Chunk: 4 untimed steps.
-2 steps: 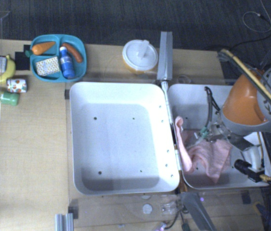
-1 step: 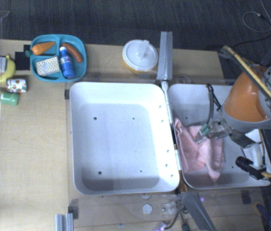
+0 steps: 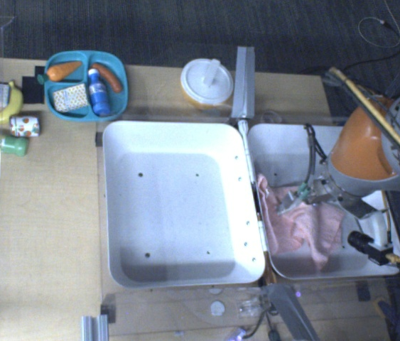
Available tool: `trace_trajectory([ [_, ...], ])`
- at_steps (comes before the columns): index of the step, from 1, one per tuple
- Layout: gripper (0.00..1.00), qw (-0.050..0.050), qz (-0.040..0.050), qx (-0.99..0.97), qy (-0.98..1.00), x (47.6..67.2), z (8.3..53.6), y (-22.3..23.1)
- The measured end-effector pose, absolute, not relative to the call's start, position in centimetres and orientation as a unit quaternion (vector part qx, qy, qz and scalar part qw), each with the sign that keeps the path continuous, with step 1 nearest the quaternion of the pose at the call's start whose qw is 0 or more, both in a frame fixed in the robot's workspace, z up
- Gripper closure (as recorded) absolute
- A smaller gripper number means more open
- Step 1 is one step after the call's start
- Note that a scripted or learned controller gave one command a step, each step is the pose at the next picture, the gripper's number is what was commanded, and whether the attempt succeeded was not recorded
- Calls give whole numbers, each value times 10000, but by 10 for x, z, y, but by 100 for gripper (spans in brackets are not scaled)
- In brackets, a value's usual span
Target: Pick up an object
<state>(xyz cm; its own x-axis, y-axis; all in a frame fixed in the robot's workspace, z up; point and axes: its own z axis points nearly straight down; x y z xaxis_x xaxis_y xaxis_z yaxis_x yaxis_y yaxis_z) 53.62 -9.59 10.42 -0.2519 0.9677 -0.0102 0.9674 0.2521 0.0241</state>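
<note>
Fingers of the two-finger gripper (image 3: pixel 306 192) sit on the crumpled pink cloth (image 3: pixel 298 226) in the right shallow white bin (image 3: pixel 285 144); whether they stand apart or clamped cannot be told.

Pink cloth (image 3: pixel 295 222) across right bin (image 3: pixel 279 148)

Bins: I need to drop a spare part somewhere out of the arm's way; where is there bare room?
The left bin has an open floor, bordered by its own walls. The right bin is crowded: a pink cloth covers its lower half with the gripper over it, leaving a bare strip along the top wall.
</note>
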Motion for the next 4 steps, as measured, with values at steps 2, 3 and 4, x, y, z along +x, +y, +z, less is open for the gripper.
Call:
trace_trajectory([
  [2, 0, 74, 36, 6056, 7957, 594, 91, -90],
  [3, 100, 111, 59, 6045, 7965, 597, 104, -89],
  [4, 100, 23, 10, 5066, 8622, 632, 186, -68],
])
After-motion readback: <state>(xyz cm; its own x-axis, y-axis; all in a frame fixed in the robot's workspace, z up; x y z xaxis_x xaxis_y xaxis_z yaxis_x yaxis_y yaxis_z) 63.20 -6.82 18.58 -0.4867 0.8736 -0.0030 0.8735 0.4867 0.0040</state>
